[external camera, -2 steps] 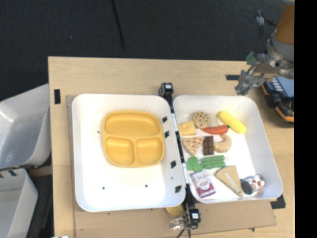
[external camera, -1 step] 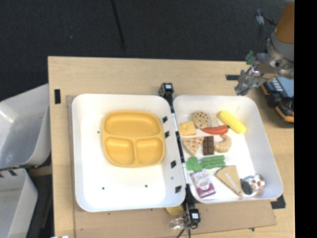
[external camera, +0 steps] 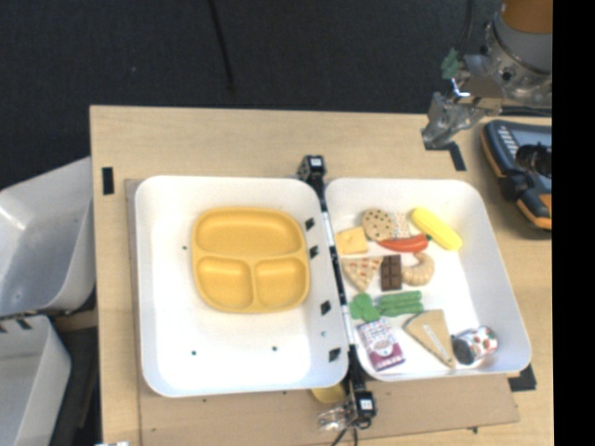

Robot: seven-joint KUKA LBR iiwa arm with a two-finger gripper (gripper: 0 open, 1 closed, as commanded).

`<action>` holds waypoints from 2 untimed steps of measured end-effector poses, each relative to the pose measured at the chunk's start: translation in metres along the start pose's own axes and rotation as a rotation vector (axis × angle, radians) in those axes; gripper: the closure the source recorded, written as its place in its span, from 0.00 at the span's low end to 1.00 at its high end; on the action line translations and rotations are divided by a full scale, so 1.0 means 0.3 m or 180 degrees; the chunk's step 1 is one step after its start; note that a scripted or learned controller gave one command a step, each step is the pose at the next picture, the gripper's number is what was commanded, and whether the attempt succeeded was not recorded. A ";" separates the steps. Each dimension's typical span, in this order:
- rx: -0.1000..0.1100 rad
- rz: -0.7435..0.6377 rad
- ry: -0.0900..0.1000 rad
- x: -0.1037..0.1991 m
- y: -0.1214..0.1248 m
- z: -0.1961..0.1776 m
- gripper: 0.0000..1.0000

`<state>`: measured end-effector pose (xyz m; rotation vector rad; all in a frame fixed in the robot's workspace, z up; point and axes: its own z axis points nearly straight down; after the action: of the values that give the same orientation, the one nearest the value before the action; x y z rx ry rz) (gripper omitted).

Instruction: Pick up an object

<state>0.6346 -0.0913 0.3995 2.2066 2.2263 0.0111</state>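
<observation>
Right bin (external camera: pixel 493 249): yellow corn cob (external camera: pixel 436 229) lies diagonally (upper-left to lower-right).

Arm (external camera: pixel 521 26) at upper right; hand (external camera: pixel 444 124) hanging low.

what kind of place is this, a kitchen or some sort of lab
Most likely a robot lab test bench, not a kitchen: two white bins sit clamped side by side, toy food fills the right one, and a robot arm hangs over the back corner.

Toy foods are lying clustered in the right bin (external camera: pixel 483 249): yellow corn (external camera: pixel 437 229), a red chili (external camera: pixel 405 243), a cookie (external camera: pixel 376 223), green beans (external camera: pixel 400 301), a cheese wedge (external camera: pixel 429 335).
</observation>
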 end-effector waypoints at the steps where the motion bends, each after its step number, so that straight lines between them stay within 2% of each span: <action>1: 0.0022 0.0021 -0.0010 -0.024 -0.083 0.009 1.00; 2: 0.0030 0.0044 -0.0008 -0.208 -0.251 -0.026 1.00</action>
<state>0.5597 -0.1543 0.4064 2.2253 2.2145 -0.0023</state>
